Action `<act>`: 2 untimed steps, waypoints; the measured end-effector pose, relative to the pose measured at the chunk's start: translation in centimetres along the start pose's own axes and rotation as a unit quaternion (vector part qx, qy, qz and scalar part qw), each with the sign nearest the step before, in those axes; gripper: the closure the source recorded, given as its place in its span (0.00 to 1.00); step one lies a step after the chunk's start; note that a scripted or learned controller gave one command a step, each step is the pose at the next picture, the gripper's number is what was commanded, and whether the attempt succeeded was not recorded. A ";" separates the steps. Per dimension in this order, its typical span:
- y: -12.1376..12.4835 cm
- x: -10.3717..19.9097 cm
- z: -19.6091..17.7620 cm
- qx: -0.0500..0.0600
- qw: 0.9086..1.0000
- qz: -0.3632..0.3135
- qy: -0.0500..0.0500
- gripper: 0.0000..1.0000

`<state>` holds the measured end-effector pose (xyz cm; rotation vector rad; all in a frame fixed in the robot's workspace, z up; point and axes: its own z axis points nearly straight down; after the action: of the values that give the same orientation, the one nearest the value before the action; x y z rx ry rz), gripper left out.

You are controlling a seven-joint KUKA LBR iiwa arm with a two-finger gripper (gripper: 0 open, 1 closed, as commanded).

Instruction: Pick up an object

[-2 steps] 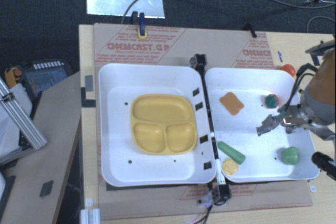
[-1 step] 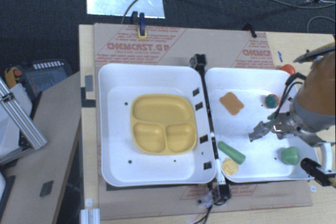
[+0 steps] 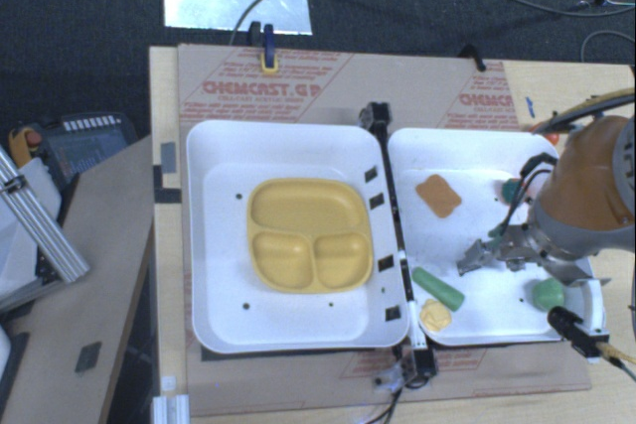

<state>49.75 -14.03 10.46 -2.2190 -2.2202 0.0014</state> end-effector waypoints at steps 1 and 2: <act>0.1 0.0 2.1 -0.001 1.000 0.000 0.000 0.00; 0.2 0.0 0.9 -0.003 1.000 0.000 -0.001 1.00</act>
<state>49.93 -14.02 9.56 -2.2226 -2.2233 -0.0036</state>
